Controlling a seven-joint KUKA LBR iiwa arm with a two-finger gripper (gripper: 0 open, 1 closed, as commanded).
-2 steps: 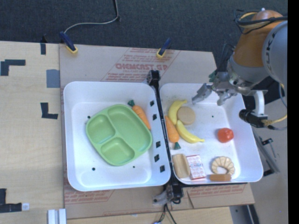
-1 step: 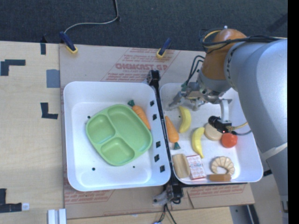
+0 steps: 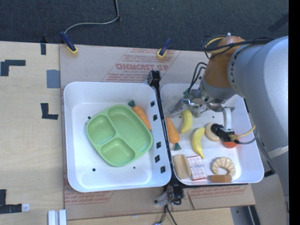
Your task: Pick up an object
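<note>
Item: two-finger metal gripper [image 3: 187, 108], under the grey arm's orange-banded wrist, low in the right shallow white bin [image 3: 255, 170]. Fingers appear spread, nothing seen between them; how wide is hard to tell.
Likely target: small curved yellow plastic banana [image 3: 187, 121], just below the gripper.
Near that banana: orange plastic carrot [image 3: 172, 130] to its left, second yellow banana [image 3: 198, 142] lower right.
Handling advice: centre the fingers across the banana's width, descend squarely, close only once both sides are straddled, since the curved skin probably slips.

Green tray [image 3: 119, 135], yellow bananas [image 3: 198, 142]
</note>
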